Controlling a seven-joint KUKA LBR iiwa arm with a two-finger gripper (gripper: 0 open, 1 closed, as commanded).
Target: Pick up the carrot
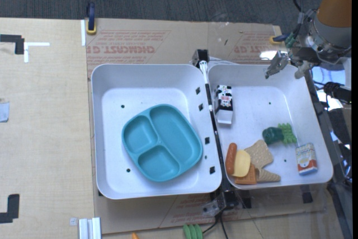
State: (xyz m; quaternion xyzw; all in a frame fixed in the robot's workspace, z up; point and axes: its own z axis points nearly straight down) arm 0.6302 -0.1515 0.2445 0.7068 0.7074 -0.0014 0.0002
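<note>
Carrot [230, 158] lies at the front-left corner of the right bin [279, 92], touching a yellow piece [242, 163] — well apart from the gripper [288, 64], which hangs released over the bin's far-right edge, its 2 fingers spread.

A robotics lab: white bins [106, 137] on a cardboard-covered bench [45, 120], clamps [90, 18], cables.

Two bins side by side on my tabletop [45, 137], claw [288, 66] over the right bin's far edge.

In my left bin [106, 120] lies a divided plate [161, 142]. In my right bin [279, 98]: milk carton [224, 103] at the left wall, carrot [231, 158] near-left touching crackers [260, 160], broccoli [279, 134] behind them, juice box [306, 158] far right.
</note>
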